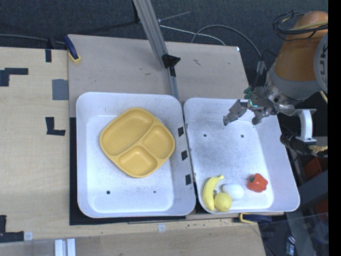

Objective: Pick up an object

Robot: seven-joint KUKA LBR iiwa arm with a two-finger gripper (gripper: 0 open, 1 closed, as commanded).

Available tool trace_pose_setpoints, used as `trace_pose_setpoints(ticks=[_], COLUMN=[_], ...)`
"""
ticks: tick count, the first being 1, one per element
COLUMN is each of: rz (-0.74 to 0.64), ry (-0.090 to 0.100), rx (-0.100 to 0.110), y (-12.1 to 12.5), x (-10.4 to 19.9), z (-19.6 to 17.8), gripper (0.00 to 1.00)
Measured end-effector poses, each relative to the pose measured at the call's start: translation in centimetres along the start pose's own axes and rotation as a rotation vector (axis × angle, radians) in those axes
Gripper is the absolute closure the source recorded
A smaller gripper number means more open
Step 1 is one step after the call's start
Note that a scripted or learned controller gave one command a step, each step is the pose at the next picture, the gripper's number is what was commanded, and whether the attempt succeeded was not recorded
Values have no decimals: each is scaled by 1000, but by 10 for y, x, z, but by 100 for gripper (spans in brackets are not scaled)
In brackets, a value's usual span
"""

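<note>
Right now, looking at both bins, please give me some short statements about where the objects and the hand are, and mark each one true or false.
1. The yellow divided plate lies in the left bin. True.
2. The banana lies in the left bin. False: it lies in the right bin, near its front edge.
3. The hand hangs over the far part of the right bin. True.
4. The hand holds the red pepper. False: the pepper lies on the bin floor, apart from the hand.
5. A white egg-shaped object lies between the banana and the red pepper. True.
</note>
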State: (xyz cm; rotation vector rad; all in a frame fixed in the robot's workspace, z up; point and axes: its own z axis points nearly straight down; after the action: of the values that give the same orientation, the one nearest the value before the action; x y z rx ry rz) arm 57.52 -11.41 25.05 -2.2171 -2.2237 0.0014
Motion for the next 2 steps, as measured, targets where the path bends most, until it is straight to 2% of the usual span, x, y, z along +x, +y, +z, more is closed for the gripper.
trace_pose_setpoints(ticks=[1,2], rz=[0,1], ry=[0,-1], rx=[0,5], y=[0,-4], x=[0,3], z=[0,44], gripper=[0,0])
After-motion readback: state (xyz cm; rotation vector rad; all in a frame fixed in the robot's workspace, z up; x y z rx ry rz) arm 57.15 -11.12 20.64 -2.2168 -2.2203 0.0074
